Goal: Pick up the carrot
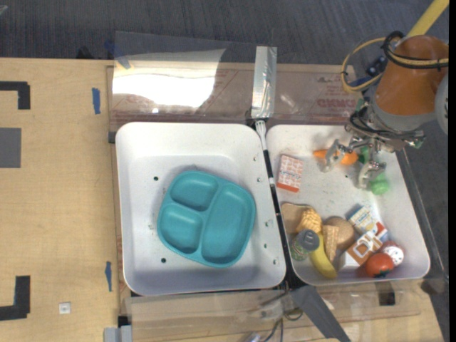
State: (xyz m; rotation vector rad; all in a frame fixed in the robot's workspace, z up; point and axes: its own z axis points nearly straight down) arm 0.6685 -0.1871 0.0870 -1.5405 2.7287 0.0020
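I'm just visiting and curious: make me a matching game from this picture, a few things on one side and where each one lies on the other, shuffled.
Things:
1. teal divided plate
2. carrot
3. tomato
4. banana

Places:
A. right bin, far end, at the gripper
B. right bin, near right corner
C. left bin, middle
D. right bin, near edge, left of the tomato

Pairs: 1-C, 2-A, 3-B, 4-D

Glossy white plastic bins (pixel 135 212) — a smooth teal plastic tray (pixel 206 218) — on a matt wooden bench (pixel 57 191).
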